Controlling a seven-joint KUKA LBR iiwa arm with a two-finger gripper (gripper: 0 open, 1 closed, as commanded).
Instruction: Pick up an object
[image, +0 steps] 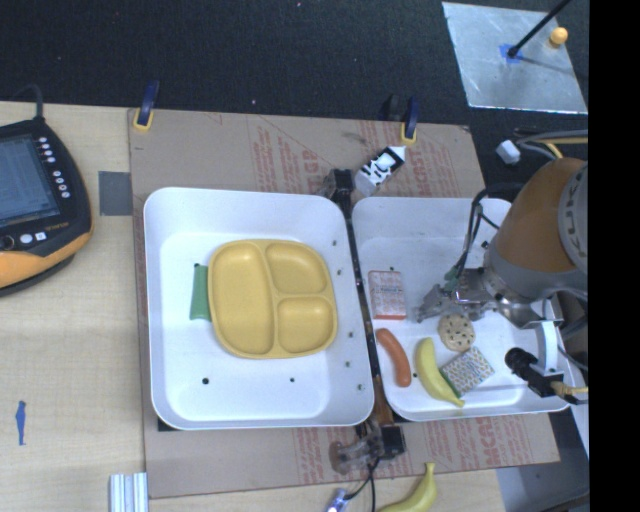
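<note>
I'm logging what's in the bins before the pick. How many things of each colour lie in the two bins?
Yellow: 2, the plate and the banana
Green: 1, a piece under the plate's edge
Red-orange: 1, the sausage
Tan: 1, the cookie
Pink-white: 1, the packet
Grey: 1, the sponge
Total: 7

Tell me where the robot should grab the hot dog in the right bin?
Probably across the middle of the hot dog, coming straight down from above. It lies flat and is long and thin, so fingers fit on its two long sides. The banana lies close on one side, leaving little room there.
</note>
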